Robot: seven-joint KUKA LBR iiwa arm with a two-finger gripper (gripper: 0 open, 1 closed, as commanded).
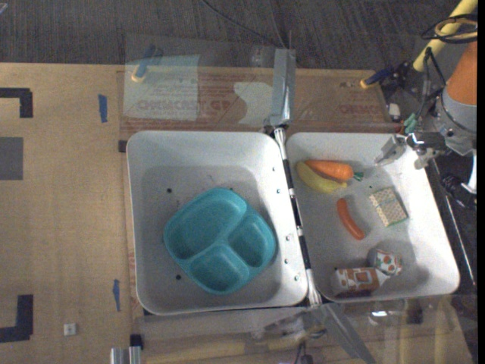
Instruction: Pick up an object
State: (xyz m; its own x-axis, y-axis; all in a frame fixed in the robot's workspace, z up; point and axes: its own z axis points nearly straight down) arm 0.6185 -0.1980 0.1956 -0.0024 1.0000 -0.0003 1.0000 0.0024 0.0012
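The right white bin (443, 260) holds an orange carrot (330, 170) lying on a yellow banana (316, 180), a red-orange sausage (349, 218), a tan waffle-like square (387, 206), a small red and white carton (386, 262) and a brown box (357, 280). My gripper (402, 153) hangs over the bin's far right corner, right of the carrot and above the tan square. It is open, with nothing between its fingers (387, 151).
The left white bin (151, 165) holds a teal divided plate (219, 239). A metal strip (292, 203) joins the two bins. Clear plastic sheets (197, 89) lie on the bench behind the bins. Cables (455, 29) trail near the arm at the upper right.
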